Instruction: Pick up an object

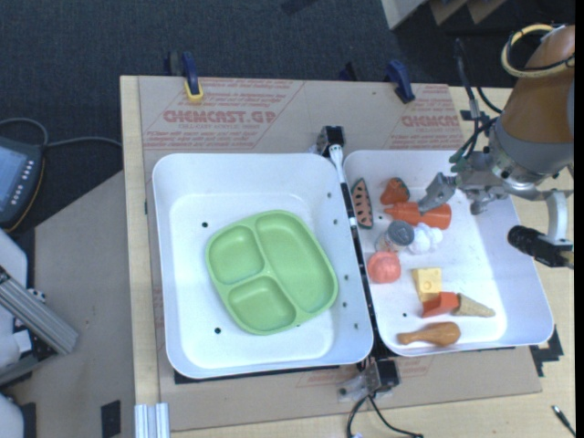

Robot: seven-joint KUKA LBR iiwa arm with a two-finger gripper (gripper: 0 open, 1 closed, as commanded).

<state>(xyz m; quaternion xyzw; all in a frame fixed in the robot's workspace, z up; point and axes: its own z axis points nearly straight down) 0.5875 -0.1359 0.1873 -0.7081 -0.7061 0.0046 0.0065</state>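
The right bin (525, 286) holds several toy foods. Among them are a watermelon slice (362, 202), a red-orange piece (394, 191), an orange carrot-like piece (425, 214), a grey round piece (400, 234) and a small white piece (427, 238). Nearer the front lie a pink fruit (384, 266), a yellow cheese wedge (427, 282), a red block (442, 304), a cone (474, 307) and a brown drumstick (429, 336). My gripper (438, 192) hangs over the bin's far part, just above and right of the orange piece. Nothing can be seen held in it.
The left bin (182, 199) holds a green divided plate (269, 270). A raised divider (351, 235) separates the two bins. The arm (534, 108) reaches in from the right, with a black part (538, 245) over the right bin's edge. Clamps (192, 85) sit along the board's far edge.
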